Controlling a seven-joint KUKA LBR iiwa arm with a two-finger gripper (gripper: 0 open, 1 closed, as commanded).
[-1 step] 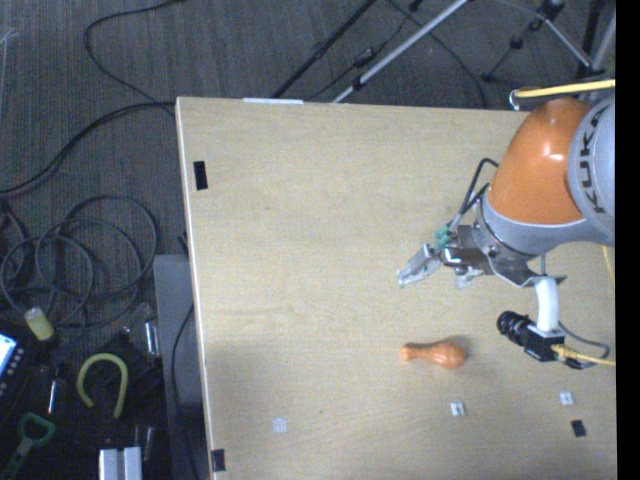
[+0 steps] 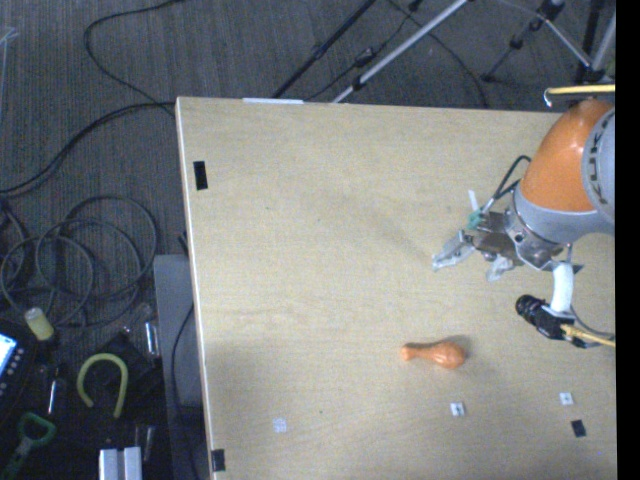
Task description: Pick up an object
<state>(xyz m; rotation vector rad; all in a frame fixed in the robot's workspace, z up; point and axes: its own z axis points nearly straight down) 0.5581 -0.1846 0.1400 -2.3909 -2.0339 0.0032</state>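
Gripper (image 2: 470,255) hangs over far right of tan bench top (image 2: 300,268), fingers spread, holding nothing. 1 orange pear-shaped toy (image 2: 437,354) lies nearer, apart from it, probably next target.

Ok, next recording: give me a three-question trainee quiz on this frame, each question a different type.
1. True or false: the orange object is held between the fingers of the gripper.
2. Multiple choice: where does the orange object lie relative to the gripper in the camera view? A) above it, toward the top edge; B) below it, nearer the bottom edge; C) far left, by the black marker.
3. Fill in: the arm enters from the view's ____ side.

Key: 1. False, it lies alone on the tan bench top, apart from the gripper. 2. B. 3. right.
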